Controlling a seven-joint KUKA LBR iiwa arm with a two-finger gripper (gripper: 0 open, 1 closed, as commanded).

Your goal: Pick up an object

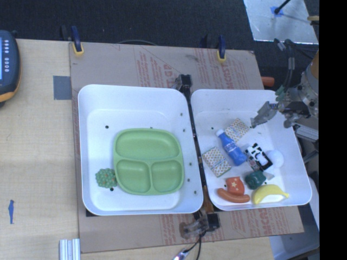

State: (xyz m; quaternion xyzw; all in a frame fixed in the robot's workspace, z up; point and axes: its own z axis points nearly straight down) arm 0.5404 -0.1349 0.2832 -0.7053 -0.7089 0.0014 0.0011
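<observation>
The right bin holds several small things: a blue bottle, two patterned packets, a black-and-white toy, a dark green piece, a yellow banana, a red sausage and a small orange-red piece. My gripper hangs over this bin's upper right part, above and to the right of the bottle. Its fingers are spread open with nothing between them.
The left bin carries a green divided plate with a green broccoli toy at its left side. A blue and orange device lies at the bench's far left. Clamps pin the cardboard at the back.
</observation>
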